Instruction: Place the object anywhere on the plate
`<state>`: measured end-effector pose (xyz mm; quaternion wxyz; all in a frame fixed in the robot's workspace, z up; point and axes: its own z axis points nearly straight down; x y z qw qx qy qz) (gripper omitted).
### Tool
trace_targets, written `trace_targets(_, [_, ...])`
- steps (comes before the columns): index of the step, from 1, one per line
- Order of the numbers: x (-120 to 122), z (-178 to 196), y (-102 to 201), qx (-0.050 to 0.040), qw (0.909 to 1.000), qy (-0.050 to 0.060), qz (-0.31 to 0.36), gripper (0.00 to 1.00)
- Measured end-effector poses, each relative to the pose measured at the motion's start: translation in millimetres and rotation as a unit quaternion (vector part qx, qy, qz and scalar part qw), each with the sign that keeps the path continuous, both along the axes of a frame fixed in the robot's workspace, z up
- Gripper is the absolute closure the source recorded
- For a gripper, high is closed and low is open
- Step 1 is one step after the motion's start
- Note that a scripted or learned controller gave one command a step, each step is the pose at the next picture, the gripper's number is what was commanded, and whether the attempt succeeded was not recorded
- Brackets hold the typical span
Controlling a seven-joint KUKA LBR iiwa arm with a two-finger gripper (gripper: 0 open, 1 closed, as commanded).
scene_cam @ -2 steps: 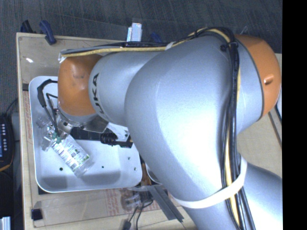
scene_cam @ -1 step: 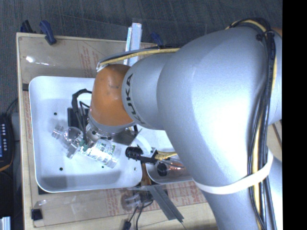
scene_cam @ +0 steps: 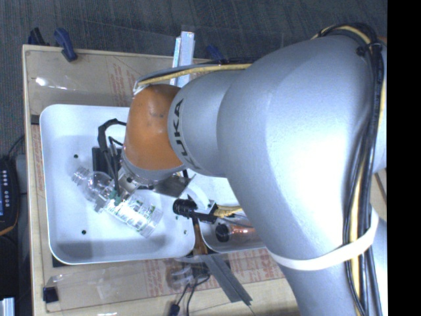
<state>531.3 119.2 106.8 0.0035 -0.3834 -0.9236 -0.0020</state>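
One clear plastic bottle [scene_cam: 125, 206] w/ a green label lies on its side in the left white bin [scene_cam: 59, 176], approx mid-bin, tilted diagonally. One arm [scene_cam: 276, 150] reaches in from the right, its orange band [scene_cam: 151, 133] right above the bottle. The gripper [scene_cam: 108, 176] sits at the bottle's upper end, touching or just over it, can't tell which. A 2nd bin [scene_cam: 220, 245] peeks out under the arm. Two blue clamps [scene_cam: 64, 43] at the far bench edge.

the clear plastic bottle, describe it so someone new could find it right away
Look in the white bin on the view's left, below the arm's orange band. The clear plastic bottle lies on its side near the bin's lower middle, slanting down to the right. It is see-through with a green-printed label.
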Motion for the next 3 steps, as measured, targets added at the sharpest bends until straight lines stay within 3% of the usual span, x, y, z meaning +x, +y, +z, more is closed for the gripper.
trace_targets(1, [-49,85,-42,-0.0029,0.9857,-0.003,0.168,1.00])
trace_targets(2, [54,33,-12,-0.0034,0.9937,-0.001,0.112,1.00])
trace_targets(3, [76,5,-13,-0.0023,0.9944,-0.005,0.106,1.00])
